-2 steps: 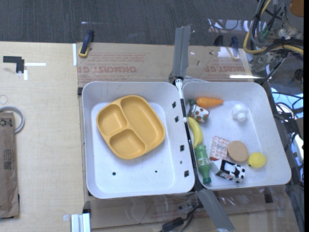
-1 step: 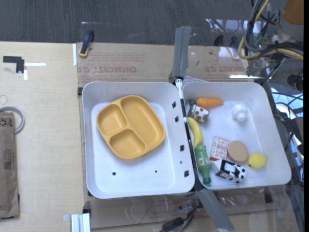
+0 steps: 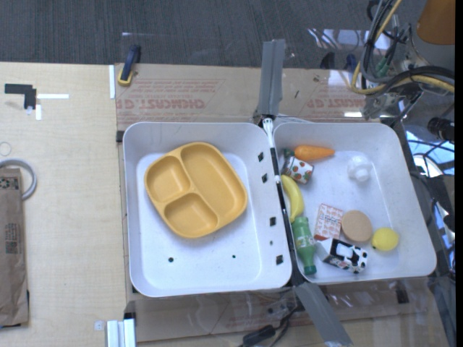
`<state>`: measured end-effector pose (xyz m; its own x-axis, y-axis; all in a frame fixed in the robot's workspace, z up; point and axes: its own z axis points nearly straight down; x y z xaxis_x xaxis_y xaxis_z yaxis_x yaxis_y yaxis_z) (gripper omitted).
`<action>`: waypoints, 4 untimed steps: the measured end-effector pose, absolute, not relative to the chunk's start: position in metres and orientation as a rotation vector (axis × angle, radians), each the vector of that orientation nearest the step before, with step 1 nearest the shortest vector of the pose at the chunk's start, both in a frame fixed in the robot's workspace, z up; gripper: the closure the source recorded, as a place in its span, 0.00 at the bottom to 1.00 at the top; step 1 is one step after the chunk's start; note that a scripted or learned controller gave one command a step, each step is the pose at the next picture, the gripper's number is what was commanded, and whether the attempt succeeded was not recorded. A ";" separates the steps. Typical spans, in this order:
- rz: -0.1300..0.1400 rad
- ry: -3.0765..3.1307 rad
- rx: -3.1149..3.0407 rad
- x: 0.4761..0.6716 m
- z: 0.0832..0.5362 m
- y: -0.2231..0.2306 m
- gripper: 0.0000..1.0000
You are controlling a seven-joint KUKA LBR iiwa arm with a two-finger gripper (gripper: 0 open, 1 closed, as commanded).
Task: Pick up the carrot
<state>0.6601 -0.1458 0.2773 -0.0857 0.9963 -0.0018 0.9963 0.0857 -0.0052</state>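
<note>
While scanning from the near edge: two white bins side by side, left bin (image 3: pixel 137 266) and right bin (image 3: pixel 412 194), touching along a shared middle wall.

Nearest in the right bin, a green bottle (image 3: pixel 304 244) lying along the left wall, with a black-and-white cow toy (image 3: pixel 348 256) just to its right. A little farther, a yellow lemon (image 3: pixel 385 239) by the right wall, touching or nearly touching a tan round disc (image 3: pixel 357 226); left of the disc, a red-and-white card (image 3: pixel 329 220). Farther again, a banana (image 3: pixel 292 196) running along the left wall, and beyond it a small patterned packet (image 3: pixel 299 170). To the right, well apart, a white lumpy object (image 3: pixel 358 168).

At the far left corner of the right bin, the carrot (image 3: pixel 315 152), lying crosswise, orange, just beyond the packet and free of any grasp.

In the left bin, a yellow divided plate (image 3: pixel 195 189), tilted.

Beyond the bins, a printed cardboard sheet (image 3: pixel 188 92) and, at far right, a tangle of cables (image 3: pixel 391 42).

As to the gripper, apart or together: cannot tell.
</note>
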 end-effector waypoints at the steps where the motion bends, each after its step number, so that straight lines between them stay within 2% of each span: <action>1: 0.007 -2.408 -2.017 0.660 0.326 -0.194 1.00; 2: 0.007 -2.396 -2.028 0.660 0.326 -0.178 1.00; 3: 0.008 -2.390 -2.035 0.660 0.290 -0.200 1.00; 4: 0.006 -2.384 -2.042 0.660 0.300 -0.173 1.00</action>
